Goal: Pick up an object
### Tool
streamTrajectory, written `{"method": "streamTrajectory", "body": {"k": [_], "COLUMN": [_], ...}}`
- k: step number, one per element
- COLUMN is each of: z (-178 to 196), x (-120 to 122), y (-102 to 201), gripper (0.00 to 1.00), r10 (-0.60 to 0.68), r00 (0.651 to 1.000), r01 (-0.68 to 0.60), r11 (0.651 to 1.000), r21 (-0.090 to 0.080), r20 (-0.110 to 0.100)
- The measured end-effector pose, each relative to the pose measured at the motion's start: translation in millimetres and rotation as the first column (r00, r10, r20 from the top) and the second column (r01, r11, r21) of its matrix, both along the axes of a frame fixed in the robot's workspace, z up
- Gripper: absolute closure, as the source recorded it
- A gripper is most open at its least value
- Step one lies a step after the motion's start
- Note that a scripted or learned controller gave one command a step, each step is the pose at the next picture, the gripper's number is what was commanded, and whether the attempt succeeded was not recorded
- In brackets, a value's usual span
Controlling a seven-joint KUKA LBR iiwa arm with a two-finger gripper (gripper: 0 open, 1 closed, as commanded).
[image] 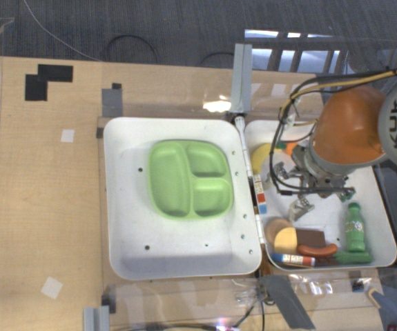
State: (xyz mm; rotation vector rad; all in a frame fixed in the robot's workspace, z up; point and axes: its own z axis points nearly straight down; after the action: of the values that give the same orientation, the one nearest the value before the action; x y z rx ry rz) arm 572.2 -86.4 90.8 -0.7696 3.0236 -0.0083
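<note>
Camera view: the arm (353, 126) hangs over the right bin (386, 243), its gripper (302, 209) low above the bin floor; whether it is released or clenched, I cannot tell. Just below it sit a yellow ball (286, 238), a brown block (311, 238), a red sausage (317, 250) and a marker (295, 259) along the near wall. A green bottle (354, 229) stands to the right. A yellow piece (260, 158) lies by the divider. Over in the left bin (126, 254), a green divided plate (189, 178) sits alone.
</note>
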Motion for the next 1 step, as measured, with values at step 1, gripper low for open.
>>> {"method": "streamTrajectory", "body": {"k": [1], "z": [-0.9], "x": [32.1], "y": [-7.9], "gripper": [0.0], "r10": [0.115], "r00": [0.993], "r01": [-0.115], "r11": [0.993], "r21": [-0.001], "r20": [-0.007]}}
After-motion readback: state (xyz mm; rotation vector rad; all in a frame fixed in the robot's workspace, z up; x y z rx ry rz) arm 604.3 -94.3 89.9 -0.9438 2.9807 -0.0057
